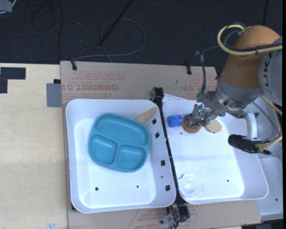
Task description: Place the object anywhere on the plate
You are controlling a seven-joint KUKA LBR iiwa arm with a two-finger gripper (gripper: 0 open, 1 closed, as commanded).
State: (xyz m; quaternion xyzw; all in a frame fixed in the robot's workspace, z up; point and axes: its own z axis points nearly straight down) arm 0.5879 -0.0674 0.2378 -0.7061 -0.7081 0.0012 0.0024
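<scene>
While the grey arm (pixel 257 75) reaches in from the right, its claw (pixel 196 116) hangs over the top left part of the right bin (pixel 250 185). I cannot tell if the claw is apart or together, because it looks small and dark from up here.

Right under the claw lies a little round brown thing (pixel 191 125), a bit like a donut. The claw looks like it is touching the top of it, but I cannot tell if it is holding it. Just beside the brown thing, on its left, lies a small blue thing (pixel 174 121). On its right lies a flat tan thing (pixel 213 126). All three sit close together near the top edge of the right bin. Down near the bottom of that bin lies a clear, see-through thing (pixel 188 184), well apart from the others.

Over in the left bin (pixel 81 185) sits the blue plate (pixel 119 142). It has three parts inside it. A tan wedge (pixel 146 115) lies just past the top right side of the plate, near the wall between the two bins.

Both bins sit on a brown cardboard sheet (pixel 114 80) on the table (pixel 24 151). The brown thing is in the other bin from the plate, well apart from it.
</scene>
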